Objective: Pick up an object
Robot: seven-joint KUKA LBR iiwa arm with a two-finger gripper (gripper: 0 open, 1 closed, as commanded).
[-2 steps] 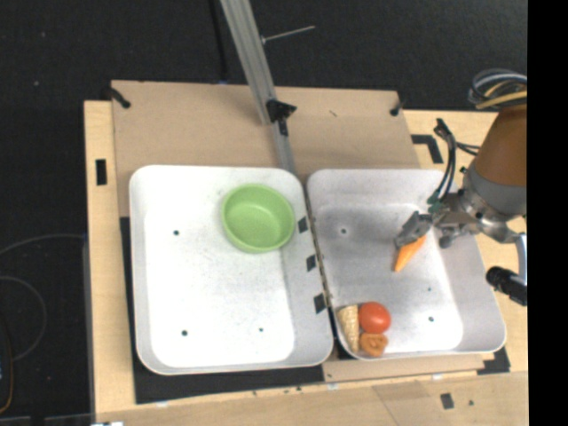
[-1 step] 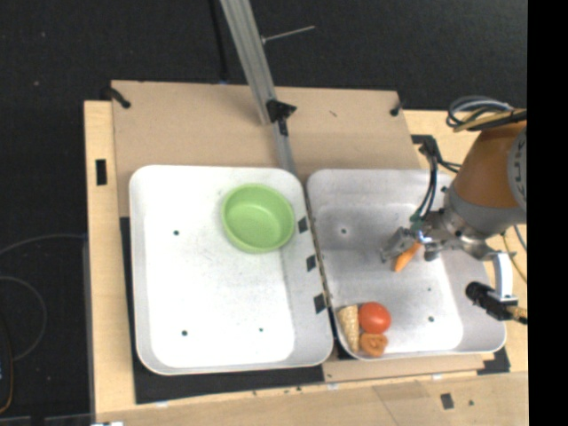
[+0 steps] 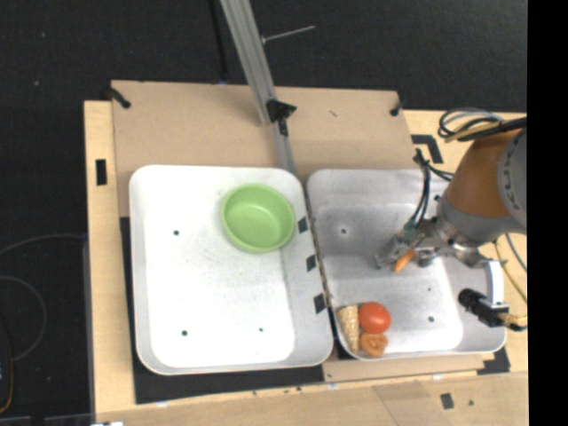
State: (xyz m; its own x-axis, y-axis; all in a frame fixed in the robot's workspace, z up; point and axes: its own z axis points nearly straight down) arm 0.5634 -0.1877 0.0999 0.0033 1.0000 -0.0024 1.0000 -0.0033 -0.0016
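Small orange piece point(image 3: 404, 261) sits in the right bin point(image 3: 355, 207), near the middle and toward its right half, directly at the tip of the gripper point(image 3: 398, 257); contact between the two is too small to resolve, and a hold cannot be confirmed; whether the gripper is open or closed cannot be told from this view; gripper is low over the bin floor, pointing toward the left; arm point(image 3: 484, 185), with its orange band, enters over the bin's right rim; three further items cluster in the near left corner of the same bin, well apart from the gripper: a red tomato point(image 3: 374, 316), a pale ridged item point(image 3: 349, 324) just left of it and against the bin wall, and a brown-orange item point(image 3: 373, 344) just below the tomato, touching or nearly so; left bin point(image 3: 204, 309) holds a green bowl point(image 3: 258, 218), upright, in its far right part, near the wall shared with the right bin; both bins rest on a brown board point(image 3: 195, 122); a grey rail point(image 3: 244, 43) slants down from the top edge to the gap between the bins
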